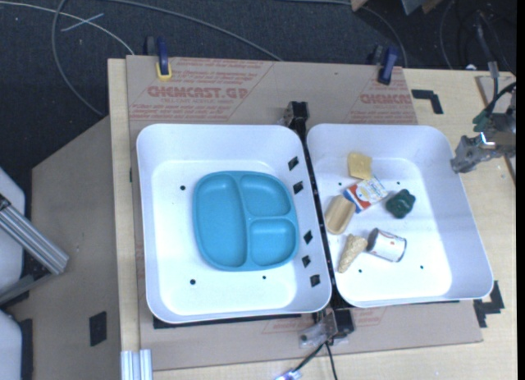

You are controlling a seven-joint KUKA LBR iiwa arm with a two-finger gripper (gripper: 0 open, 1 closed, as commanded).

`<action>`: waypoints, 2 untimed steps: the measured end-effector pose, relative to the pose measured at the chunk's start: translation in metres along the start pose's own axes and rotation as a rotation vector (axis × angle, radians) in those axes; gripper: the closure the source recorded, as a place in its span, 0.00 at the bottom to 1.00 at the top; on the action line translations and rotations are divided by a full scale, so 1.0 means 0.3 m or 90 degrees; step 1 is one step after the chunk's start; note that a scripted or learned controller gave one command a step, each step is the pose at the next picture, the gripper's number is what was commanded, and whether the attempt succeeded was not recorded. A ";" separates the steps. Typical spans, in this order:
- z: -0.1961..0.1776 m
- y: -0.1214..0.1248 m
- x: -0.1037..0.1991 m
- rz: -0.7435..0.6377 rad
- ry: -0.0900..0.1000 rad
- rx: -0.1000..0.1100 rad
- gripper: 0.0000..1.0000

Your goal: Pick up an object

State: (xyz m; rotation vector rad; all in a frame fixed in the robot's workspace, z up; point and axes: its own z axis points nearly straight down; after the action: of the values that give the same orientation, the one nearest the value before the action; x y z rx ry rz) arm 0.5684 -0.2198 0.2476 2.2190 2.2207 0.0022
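The right bin holds several small objects. A yellow block lies toward the back, with a white, red and blue packet just in front of it. A dark green lump sits to the packet's right. Two tan bread-like pieces lie near the bin's left wall. A white can rests on its side beside the nearer one. My gripper appears as a grey metal part at the right edge, outside the right bin's far right corner and well away from all the objects.
The left bin holds a blue divided plate. A black divider runs between the bins. Both bins sit on a cardboard sheet clamped at the back, with cables on the dark floor behind.
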 end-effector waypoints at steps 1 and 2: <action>0.000 0.036 0.153 -0.001 0.001 0.002 1.00; -0.022 0.023 0.327 -0.003 0.002 0.002 1.00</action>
State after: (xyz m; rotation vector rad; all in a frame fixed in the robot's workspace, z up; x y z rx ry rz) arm 0.5752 -0.1217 0.2541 2.2176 2.2290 0.0013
